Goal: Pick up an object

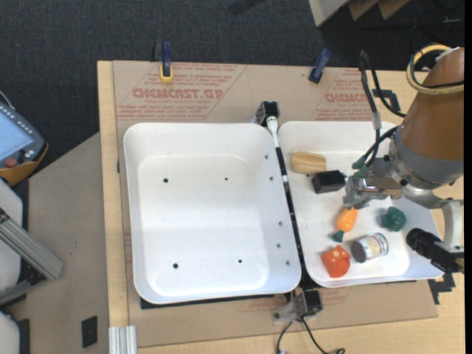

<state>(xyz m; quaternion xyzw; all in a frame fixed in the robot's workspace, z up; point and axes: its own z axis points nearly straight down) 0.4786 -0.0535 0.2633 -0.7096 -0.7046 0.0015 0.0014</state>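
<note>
Okay, bench (pixel 199 87) topped with brown cardboard, two white bins side by side on it, dark carpet (pixel 66 21) around. Left bin (pixel 133 198) sits beside the right bin (pixel 313 216). The right one carries, front to back: red piece (pixel 336 262), silver can (pixel 369 247), orange carrot-shaped piece (pixel 346 218), teal lump (pixel 394 218), black block (pixel 327 181), tan block (pixel 307 161). Blue clamps (pixel 165 54) on the far edge. Gripper (pixel 359 192) low over the right bin, just above the orange piece's upper end, near the black block; open or closed, cannot tell. Arm (pixel 439 124) reaches in from the right, orange band up top.
</note>
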